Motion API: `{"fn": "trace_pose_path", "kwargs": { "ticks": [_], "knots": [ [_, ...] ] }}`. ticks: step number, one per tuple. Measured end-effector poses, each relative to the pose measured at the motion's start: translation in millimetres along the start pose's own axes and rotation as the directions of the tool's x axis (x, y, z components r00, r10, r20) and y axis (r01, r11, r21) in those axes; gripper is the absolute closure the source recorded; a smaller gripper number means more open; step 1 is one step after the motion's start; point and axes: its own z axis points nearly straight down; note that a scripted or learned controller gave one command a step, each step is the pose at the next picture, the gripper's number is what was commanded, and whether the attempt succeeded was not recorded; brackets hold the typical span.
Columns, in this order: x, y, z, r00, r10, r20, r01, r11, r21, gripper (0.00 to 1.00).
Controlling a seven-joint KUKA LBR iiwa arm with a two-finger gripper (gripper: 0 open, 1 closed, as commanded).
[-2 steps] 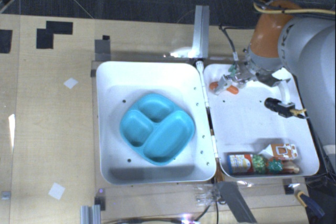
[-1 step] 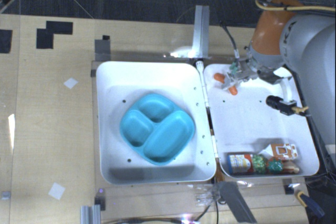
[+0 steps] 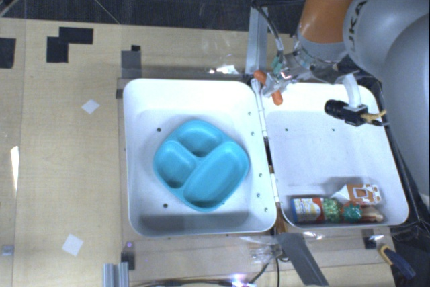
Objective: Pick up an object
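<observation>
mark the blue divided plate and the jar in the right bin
blue divided plate (image 3: 196, 159): camera view, middle where its compartments meet
jar (image 3: 308, 209): camera view, middle of its side

blue sectioned tray, flat, left bin

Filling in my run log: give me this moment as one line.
gripper: at far end of divide between bins | left bin: blue divided plate | right bin: small packages along near wall

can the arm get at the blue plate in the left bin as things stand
Probably yes. The blue plate lies flat in the left bin with nothing on top of it, and the end effector hangs at that bin's far corner on the arm's side.
</observation>
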Motion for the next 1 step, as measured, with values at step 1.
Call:
{"fn": "trace_pose_path", "kwargs": {
  "ticks": [1],
  "knots": [
    [-6.8,-22.3,1.9,0.997,0.083,0.000,-0.083,0.997,0.004,1.00]
  ]
}}
